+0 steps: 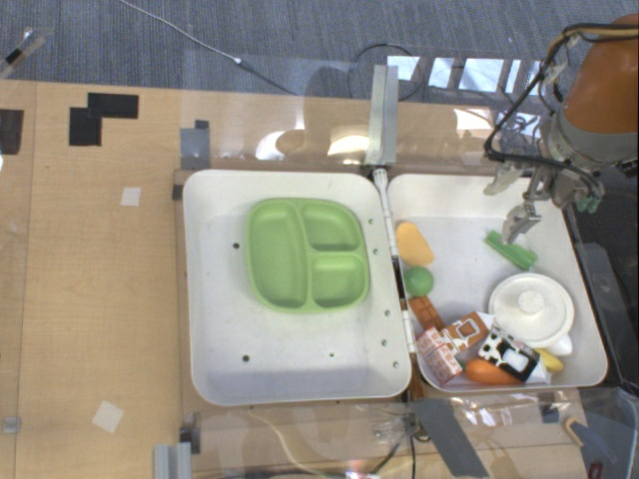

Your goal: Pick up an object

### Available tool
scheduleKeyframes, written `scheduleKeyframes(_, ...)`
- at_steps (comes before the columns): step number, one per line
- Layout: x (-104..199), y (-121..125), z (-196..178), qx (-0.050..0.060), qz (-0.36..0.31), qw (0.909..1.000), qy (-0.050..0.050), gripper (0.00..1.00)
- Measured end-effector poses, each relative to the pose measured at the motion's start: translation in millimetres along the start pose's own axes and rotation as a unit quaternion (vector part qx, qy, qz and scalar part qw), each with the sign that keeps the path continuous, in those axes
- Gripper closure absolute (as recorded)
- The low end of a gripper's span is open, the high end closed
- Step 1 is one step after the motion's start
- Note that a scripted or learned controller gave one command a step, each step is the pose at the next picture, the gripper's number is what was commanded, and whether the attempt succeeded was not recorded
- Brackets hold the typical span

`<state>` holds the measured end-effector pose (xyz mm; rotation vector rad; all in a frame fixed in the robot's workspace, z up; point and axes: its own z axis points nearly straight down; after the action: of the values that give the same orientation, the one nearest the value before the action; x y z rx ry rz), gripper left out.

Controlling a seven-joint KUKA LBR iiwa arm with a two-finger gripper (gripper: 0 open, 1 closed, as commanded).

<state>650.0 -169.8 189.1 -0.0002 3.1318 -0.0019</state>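
Near edge of your right bin [589, 367]: toys piled, white teapot [531, 307] beside them. Farther back, the green block [512, 250] lies alone, looking stiff, light; pinch across its narrow width. Gripper [519, 220] hovers above it, empty, jaws slightly parted.

Grey arm with orange band [602, 88] cut off by right and top edges; upper links out of frame. Two-finger gripper [519, 223] small and blurred, finger state unreadable. Orange carrot-shaped toy [491, 372] partly hidden under black-and-white spotted toy [507, 354]. Yellow piece [552, 363] mostly hidden behind round white lidded bowl [532, 307]. Print on red-and-white carton [439, 355] too small to read. Brown object [426, 312] partly covered by carton.
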Motion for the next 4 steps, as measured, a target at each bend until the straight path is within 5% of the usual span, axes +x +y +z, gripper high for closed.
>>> scheduleKeyframes(1,-19.3,-7.0,90.0,0.000,-0.061,0.9981,-0.002,0.00)
scheduleKeyframes(2,8.5,-29.6,100.8,0.000,-0.049,0.9988,-0.001,0.00)
scheduleKeyframes(3,3.9,45.2,100.5,-0.002,-0.044,0.9990,-0.001,0.00)
scheduleKeyframes(4,50.2,-22.9,99.6,0.001,0.150,0.9887,-0.001,0.00)
